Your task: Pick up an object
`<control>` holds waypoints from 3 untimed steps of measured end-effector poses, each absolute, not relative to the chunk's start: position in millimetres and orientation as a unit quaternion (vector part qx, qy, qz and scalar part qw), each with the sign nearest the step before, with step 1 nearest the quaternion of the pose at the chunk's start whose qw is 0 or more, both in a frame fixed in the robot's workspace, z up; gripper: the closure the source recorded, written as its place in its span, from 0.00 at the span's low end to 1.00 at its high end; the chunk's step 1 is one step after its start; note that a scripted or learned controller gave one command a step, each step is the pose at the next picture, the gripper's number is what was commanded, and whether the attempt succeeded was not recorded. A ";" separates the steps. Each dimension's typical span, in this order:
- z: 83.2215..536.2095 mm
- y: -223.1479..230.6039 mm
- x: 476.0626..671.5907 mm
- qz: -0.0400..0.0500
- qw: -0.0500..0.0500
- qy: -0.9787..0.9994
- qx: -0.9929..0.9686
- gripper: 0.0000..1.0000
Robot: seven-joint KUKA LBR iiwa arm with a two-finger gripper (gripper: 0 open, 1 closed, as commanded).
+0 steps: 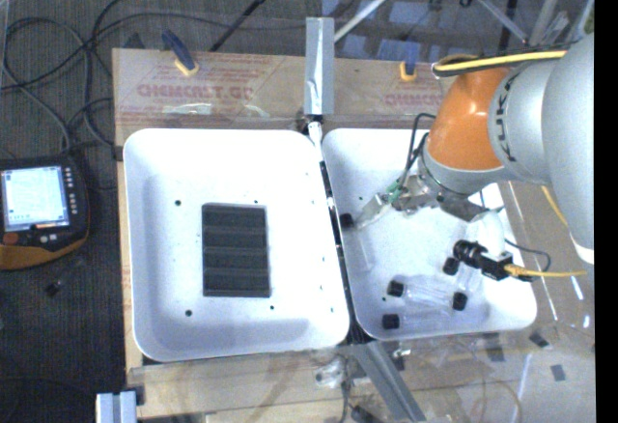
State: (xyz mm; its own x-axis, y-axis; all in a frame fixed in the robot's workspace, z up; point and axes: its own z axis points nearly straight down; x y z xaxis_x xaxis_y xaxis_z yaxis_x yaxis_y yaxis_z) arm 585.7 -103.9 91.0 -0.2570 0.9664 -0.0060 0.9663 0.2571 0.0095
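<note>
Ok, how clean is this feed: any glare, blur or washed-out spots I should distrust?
Camera view: the left bin is evenly lit and the black pad reads sharp; the right bin is brighter, nearly washed out toward its right side; the clear object at its bottom is faint against the white; the arm looms large and soft-edged, shading the bin beneath it.

This is a robotics lab or test cell. A plywood bench [232, 88] bears two white bins [154, 160], clamped at the far edge. A grey industrial arm with an orange band [468, 126] reaches in from the right. Cables [58, 54] trail over dark carpet, and a teach pendant [39, 204] lies at the left.
</note>
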 end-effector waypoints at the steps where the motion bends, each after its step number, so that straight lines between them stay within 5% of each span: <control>1: 101.5 -102.5 587.7 0.005 0.007 0.793 0.609 1.00; 2: 101.5 -102.6 587.6 0.005 0.007 0.793 0.609 0.00; 3: 89.7 -102.0 667.0 0.003 0.006 0.792 0.610 0.00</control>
State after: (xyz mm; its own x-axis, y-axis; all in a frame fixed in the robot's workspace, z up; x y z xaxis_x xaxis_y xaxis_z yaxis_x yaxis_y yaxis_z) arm 667.0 -102.0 89.7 -0.2558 0.9667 -0.0060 0.9666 0.2559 0.0111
